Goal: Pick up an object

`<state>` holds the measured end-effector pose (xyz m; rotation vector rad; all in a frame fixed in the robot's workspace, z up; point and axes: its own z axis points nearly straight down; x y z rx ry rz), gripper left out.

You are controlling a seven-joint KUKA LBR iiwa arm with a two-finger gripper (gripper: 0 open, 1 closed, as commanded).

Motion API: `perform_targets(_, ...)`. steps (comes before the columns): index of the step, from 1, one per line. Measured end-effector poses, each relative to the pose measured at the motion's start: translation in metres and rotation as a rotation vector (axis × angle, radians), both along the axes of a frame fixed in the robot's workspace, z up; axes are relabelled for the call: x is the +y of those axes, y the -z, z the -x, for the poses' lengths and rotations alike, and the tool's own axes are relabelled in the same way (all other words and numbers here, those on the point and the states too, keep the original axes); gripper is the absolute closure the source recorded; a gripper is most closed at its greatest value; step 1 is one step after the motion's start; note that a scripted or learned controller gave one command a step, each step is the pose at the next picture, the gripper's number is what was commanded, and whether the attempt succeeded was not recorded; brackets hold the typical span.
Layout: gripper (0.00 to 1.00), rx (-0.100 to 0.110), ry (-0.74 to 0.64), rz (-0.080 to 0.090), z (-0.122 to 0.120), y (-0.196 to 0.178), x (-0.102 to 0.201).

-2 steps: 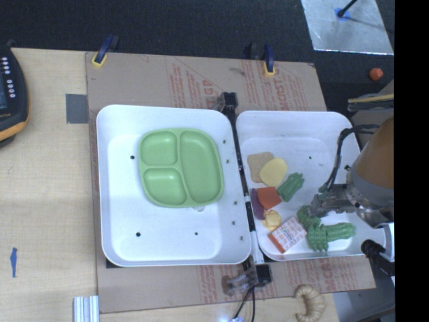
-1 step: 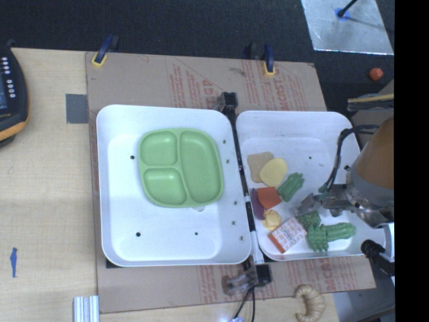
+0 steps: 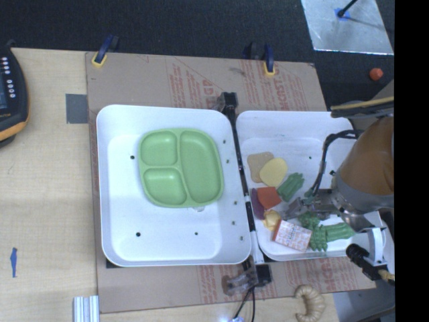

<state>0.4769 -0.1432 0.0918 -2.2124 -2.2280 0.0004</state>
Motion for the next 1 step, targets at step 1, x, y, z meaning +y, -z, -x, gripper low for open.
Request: perform_targets(1, 1.0, 0.003, -0.001, 0.001, 0.0012, -0.0107, -0.0017)
